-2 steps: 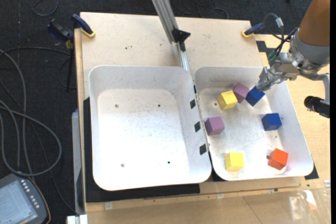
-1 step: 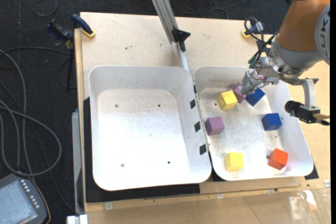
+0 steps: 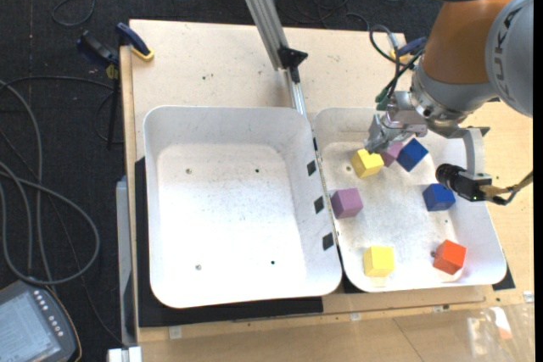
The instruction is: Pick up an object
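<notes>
Gripper (image 3: 383, 140) was low in the right white plastic bin (image 3: 479, 254), above a small pink block (image 3: 392, 153). Taking that block as landmark: a yellow foam cube (image 3: 367, 163) lay just left of it, touching or nearly so; a blue cube (image 3: 411, 155) sat just right. Likely target was the pink block or the yellow cube (crowded cluster, hard to separate). Finger spread: could not tell, wrist housing hid it. Purple cube (image 3: 346, 202) lay lower left, well apart.
</notes>
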{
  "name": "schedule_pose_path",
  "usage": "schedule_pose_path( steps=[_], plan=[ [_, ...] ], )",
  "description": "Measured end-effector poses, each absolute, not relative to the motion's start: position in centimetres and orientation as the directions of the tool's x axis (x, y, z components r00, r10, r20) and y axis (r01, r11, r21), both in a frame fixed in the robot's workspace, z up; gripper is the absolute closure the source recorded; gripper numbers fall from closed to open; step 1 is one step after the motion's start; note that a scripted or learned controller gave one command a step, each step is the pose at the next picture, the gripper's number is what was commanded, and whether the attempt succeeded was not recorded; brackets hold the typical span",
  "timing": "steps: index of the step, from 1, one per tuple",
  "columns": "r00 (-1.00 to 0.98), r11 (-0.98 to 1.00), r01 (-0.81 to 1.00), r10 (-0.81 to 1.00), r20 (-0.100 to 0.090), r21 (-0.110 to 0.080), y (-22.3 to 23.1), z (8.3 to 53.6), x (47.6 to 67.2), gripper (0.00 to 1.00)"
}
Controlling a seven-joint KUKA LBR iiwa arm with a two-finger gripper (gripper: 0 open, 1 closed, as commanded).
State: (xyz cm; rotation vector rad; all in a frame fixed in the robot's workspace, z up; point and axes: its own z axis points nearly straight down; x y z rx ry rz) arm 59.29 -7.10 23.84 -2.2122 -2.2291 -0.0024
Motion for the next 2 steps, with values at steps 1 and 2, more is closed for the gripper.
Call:
schedule_pose_path(
  steps=[1,2],
  plan=[
    [-0.008,0.008,1.0,1.0,0.002,-0.001,-1.8,23.1,59.5,1.0],
    [-0.009,0.009,1.0,1.0,0.002,0.002,3.6,24.2,59.0,1.0]
  ],
)
